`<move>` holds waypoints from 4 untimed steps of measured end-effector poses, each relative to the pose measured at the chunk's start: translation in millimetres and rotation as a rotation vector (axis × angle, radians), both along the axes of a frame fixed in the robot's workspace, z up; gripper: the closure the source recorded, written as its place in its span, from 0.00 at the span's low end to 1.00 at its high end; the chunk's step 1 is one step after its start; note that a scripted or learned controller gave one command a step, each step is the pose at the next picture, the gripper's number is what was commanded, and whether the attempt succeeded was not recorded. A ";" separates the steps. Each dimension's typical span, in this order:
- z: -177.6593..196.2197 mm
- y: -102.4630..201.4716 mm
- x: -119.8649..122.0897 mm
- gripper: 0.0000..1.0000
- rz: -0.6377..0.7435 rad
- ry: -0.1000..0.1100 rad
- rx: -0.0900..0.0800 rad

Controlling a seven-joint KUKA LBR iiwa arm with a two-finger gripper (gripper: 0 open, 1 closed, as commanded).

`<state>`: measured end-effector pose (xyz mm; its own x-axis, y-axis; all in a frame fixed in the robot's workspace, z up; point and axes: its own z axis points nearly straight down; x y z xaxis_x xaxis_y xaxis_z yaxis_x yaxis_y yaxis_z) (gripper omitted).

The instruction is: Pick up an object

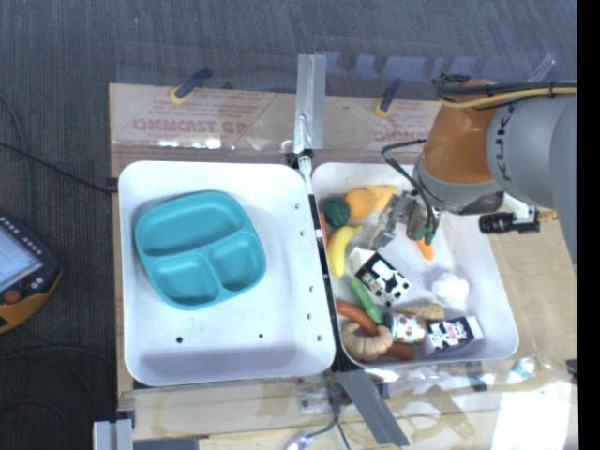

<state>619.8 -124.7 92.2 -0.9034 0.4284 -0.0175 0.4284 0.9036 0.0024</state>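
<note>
Grey-metal gripper (405, 218) is hovering over the right bin (487, 279), jaw state impossible to tell; nearest object, a yellow fruit (367, 201), warrants a centred descent clear of neighbours.

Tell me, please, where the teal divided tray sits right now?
The teal divided tray lies in the left white bin, toward its upper half, across the divider from the toy food heaped in the right white bin.
</note>
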 end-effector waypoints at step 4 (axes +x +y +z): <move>0.1 -15.3 -126.8 0.00 -0.180 -0.010 0.008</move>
<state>493.1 -140.0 92.3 -0.8117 0.5836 -0.0223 0.5834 0.8120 0.0143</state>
